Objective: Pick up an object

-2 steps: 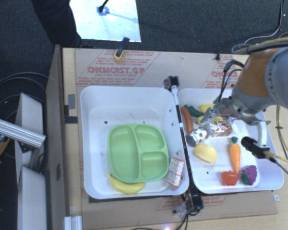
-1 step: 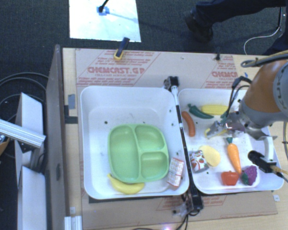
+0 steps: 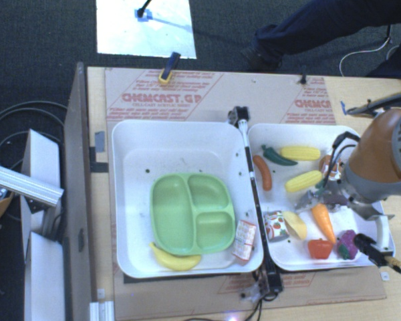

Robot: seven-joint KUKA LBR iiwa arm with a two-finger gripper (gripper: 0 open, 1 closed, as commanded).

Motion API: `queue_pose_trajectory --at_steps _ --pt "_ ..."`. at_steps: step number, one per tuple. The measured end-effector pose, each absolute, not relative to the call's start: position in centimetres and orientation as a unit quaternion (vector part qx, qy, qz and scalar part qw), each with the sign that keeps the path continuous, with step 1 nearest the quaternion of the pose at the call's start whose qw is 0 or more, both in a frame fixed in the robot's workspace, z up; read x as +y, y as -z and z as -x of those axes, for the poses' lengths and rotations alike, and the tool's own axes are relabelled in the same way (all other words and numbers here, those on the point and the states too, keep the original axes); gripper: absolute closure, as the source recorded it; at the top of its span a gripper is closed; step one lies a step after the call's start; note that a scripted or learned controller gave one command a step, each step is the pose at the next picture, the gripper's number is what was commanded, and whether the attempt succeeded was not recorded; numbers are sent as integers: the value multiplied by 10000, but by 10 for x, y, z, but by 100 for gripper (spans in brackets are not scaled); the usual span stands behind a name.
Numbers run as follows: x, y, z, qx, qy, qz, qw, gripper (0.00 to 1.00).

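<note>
Camera view, tool [image 3: 319, 198] perhaps touching carrot [image 3: 324, 222]

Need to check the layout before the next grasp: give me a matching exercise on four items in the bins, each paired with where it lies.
Things:
1. green divided tray
2. banana
3. hot dog
4. carrot

Places:
A. right bin, near its left wall
B. middle of the left bin
C. right bin, beside the gripper
D. left bin, by the tray's near edge

Pairs: 1-B, 2-D, 3-A, 4-C
</note>
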State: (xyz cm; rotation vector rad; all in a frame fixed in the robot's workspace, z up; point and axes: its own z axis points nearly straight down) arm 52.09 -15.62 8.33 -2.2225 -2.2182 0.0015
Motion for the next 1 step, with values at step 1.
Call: queue_pose_trajectory --at_steps 1 --pt "-155 -95 -524 -7076 13 7066 -20 100"
